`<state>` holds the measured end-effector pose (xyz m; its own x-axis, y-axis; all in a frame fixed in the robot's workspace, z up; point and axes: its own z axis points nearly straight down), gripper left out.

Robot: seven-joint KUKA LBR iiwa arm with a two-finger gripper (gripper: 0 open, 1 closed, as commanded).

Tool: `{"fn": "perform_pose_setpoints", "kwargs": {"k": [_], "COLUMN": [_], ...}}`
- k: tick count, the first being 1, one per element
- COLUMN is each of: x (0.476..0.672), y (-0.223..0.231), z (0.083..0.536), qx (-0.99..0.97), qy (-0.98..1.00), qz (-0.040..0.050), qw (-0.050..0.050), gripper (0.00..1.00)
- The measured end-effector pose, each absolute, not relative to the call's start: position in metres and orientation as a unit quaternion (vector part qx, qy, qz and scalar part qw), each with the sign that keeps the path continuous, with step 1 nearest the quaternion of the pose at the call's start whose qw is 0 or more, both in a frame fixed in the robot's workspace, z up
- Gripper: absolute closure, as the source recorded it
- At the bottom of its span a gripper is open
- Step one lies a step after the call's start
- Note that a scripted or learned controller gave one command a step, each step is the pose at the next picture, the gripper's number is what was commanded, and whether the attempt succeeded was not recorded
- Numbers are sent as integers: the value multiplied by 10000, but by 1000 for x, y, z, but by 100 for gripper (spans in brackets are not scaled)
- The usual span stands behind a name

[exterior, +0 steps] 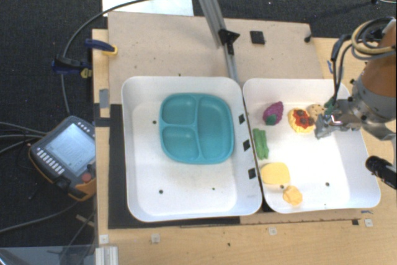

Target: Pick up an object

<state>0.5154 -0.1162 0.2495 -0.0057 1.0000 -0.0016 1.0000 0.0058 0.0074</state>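
The grey arm with its orange band reaches in over the right-hand shallow white bin (347, 192), and its tool (325, 127) hangs low above the bin floor, just beside the red and yellow round toy (301, 120), which serves here as the landmark. Whether the tool is spread or pressed together cannot be told from this slanting view (the tip is a small dark blur), and nothing is seen pinched in it.

Just beside the red and yellow toy, on the side away from the tool, lies a purple knobbly toy (273, 112). Nearer the camera than the landmark, and closer to the wall shared with the other bin, a green ridged strip (261, 143) lies lengthwise. Further toward the camera sits a pale yellow soft block (275, 173), and touching its near corner is a small orange-yellow lump (292, 195).

Well apart from the landmark, across the shared wall, the left-hand white bin (142, 189) holds a teal plastic divided plate (197, 128) with three compartments, lying flat. Both bins rest on the light brown surface (167, 43).
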Motion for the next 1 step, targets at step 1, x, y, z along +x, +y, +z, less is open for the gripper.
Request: {"fn": "perform_pose_setpoints", "kwargs": {"k": [1], "x": [527], "y": [-74], "z": [245], "qx": [7038], "qy": [7104], "qz": [15], "qw": [10], "gripper": [100]}}
